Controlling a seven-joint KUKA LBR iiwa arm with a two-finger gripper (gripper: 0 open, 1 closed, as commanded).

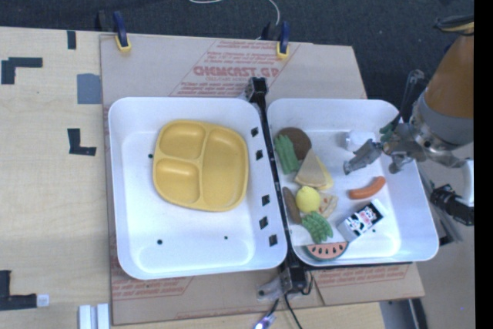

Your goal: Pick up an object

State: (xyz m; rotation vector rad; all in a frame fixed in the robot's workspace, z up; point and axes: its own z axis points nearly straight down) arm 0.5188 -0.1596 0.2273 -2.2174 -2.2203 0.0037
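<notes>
— Watermelon slice (326, 250) sits nearest, tucked against the front rim of the right bin (416, 246), with a broccoli floret (316, 225) just behind it and a black-and-white packet (362, 219) beside that. Why so crowded?

— My guess is the toys were tipped in loose; most of them lie along the bin's left wall, touching or overlapping: lemon (307, 199), cheese wedge (313, 170), a green pod (286, 152) leaning on a brown round piece (297, 141). The sausage (367, 187) lies apart, which would make it the easier pick.

— And the claw (363, 157)?

— It hangs over the right bin, just behind the sausage, reaching in from the right. Nothing sits between its fingers that I can see; whether they are spread or closed I cannot tell.

— The left bin (123, 166)?

— It carries a yellow divided plate (202, 164), lying flat. Farther back, two clamps (122, 33) pin the cardboard sheet (231, 69) to the tabletop (46, 166), likely to stop the bins shifting.
</notes>
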